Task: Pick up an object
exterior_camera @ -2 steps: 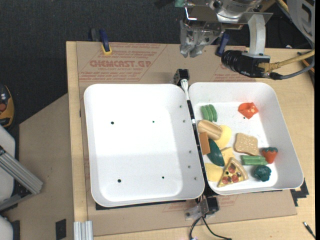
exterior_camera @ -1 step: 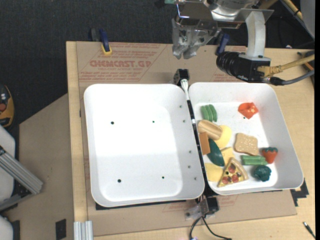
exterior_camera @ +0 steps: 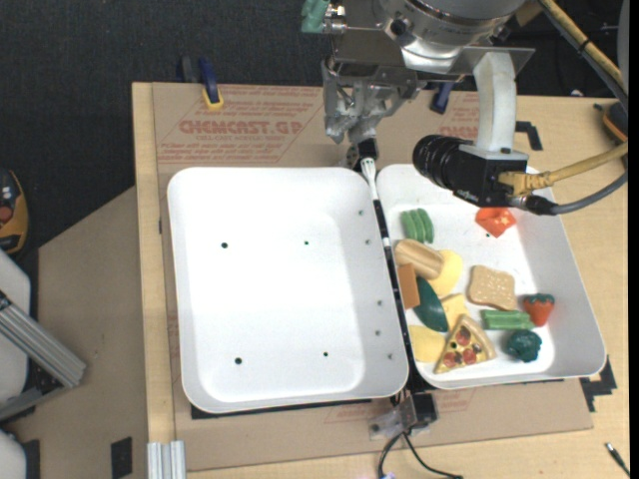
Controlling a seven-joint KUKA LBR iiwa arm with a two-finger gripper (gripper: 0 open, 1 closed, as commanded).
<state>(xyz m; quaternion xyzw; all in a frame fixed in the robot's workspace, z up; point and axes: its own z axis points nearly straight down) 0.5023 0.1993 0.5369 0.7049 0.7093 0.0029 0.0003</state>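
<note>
My gripper point(exterior_camera: 360, 156) hangs above the back rim where the two bins meet, its fingers drawn together into a narrow tip with nothing between them. The right bin point(exterior_camera: 569, 267) holds several toy foods: a green ridged piece point(exterior_camera: 416, 225), a brown roll point(exterior_camera: 419, 257), a toast slice point(exterior_camera: 491, 287), a pizza slice point(exterior_camera: 464, 345), a broccoli point(exterior_camera: 522, 344), a green bean point(exterior_camera: 506, 319), a red fruit point(exterior_camera: 540, 307) and an orange-red piece point(exterior_camera: 495, 220). All of them lie in front of and to the right of the gripper.
The left bin point(exterior_camera: 280, 277) lies beside the right one, sharing a black seam point(exterior_camera: 384, 257). A black cable fitting point(exterior_camera: 454, 165) and a yellow hose point(exterior_camera: 574, 171) overhang the right bin's back. A blue-yellow clamp point(exterior_camera: 210, 83) sits at the board's back left.
</note>
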